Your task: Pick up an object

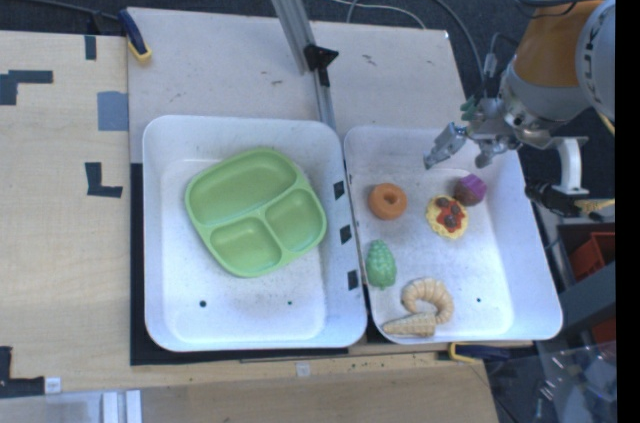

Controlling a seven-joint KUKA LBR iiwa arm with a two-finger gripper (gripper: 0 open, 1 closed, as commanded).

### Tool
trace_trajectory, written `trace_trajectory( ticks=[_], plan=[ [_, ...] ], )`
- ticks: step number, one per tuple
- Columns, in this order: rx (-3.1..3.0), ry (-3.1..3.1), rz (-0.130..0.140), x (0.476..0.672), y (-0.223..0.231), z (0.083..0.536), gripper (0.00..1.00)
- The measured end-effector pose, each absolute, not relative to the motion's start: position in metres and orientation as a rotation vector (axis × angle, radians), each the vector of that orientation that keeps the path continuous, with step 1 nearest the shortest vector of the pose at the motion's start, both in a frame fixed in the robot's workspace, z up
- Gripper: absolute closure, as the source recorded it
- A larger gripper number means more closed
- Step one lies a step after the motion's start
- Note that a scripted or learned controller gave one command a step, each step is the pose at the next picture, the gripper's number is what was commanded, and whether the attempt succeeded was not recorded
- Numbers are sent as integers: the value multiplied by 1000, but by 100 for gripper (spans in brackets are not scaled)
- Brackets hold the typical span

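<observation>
The gripper (pixel 466 147) hangs spread open and empty just above the purple toy fruit (pixel 470 189), which sits beside the small pizza (pixel 448 217) in the right bin (pixel 530 296) and looks light, stiff and slick, best pinched across its rounded middle.

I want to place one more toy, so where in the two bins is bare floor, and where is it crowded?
In the left bin, bare floor lies below and right of the green divided plate. In the right bin, it lies left of the gripper, above the donut, and right of the croissant. Crowded: the donut, pizza slice, purple toy and green toy.
</observation>
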State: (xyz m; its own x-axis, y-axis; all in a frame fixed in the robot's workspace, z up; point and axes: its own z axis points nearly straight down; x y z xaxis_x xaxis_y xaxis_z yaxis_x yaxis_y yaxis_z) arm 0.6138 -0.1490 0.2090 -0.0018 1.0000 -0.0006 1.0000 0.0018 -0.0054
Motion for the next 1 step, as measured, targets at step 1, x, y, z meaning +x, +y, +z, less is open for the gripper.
trace_trajectory(
  ticks=[1],
  plan=[
    [-2217,-2221,7,612,-145,165,0]
  ],
)
